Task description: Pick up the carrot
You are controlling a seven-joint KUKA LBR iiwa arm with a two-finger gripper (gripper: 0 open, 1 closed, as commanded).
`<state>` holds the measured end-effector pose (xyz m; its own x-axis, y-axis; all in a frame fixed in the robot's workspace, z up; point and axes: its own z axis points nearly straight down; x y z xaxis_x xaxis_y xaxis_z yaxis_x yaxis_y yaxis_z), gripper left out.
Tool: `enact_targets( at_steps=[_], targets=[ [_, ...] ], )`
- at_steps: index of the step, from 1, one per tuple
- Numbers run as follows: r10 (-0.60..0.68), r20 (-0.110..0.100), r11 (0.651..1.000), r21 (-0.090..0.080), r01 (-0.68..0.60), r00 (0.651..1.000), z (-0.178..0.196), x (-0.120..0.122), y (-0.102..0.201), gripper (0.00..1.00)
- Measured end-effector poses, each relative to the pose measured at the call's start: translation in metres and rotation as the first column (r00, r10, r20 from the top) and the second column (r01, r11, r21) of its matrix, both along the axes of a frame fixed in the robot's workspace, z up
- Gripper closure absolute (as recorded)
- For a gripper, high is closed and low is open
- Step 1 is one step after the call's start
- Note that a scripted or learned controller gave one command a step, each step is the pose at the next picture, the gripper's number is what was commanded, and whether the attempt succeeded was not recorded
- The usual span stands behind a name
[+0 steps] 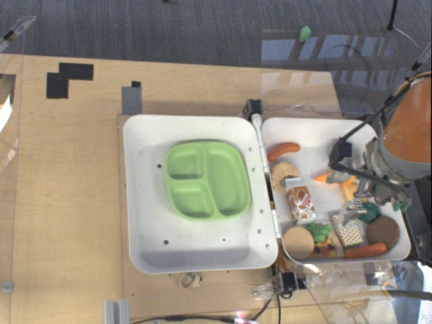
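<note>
A grey carpeted floor [202,12] is seen beyond a light wooden tabletop [67,181], on which black tape marks [67,78] are stuck near the far left corner. Two shallow white bins are set side by side on it.

In the single overhead view, the arm [408,130] is seen coming in from the right, with its orange band above the wrist, and the gripper [361,204] is lowered into the right bin [317,130]. Whether the gripper is released or clenched cannot be told.

The carrot [365,250] is lying at the near edge of the right bin, just below the gripper, apart from it. Close around the gripper several things are crowded: a brown round item [383,229] just to its right, a patterned piece [349,234] directly beneath it, a yellow piece [348,188] and a small orange piece [322,177] to its upper left. A small carton [300,203] is placed further left; its print is too small to be read. A sausage [283,150] lies well to the upper left, a tan bun [298,241] and a green leafy item [319,232] to the lower left.

Well to the left of the gripper, a green divided plate [206,179] is held in the left bin [145,248].
</note>
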<state>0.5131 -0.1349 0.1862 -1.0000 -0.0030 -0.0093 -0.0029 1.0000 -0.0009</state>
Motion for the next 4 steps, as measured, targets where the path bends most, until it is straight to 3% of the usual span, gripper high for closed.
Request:
enact_targets(
  at_steps=[1,2,3,4],
  targets=[
    [0.067,0.005,0.998,-0.005,-0.067,0.998,0.009,0.040,-0.073,0.00],
    [0.503,-0.004,0.864,-0.001,-0.503,0.864,-0.070,-0.006,-0.070,0.00],
    [0.665,0.000,0.746,-0.007,-0.665,0.746,-0.087,0.061,-0.069,0.00],
    [0.725,0.005,0.689,-0.016,-0.725,0.689,0.033,0.144,-0.069,0.00]
  ],
)
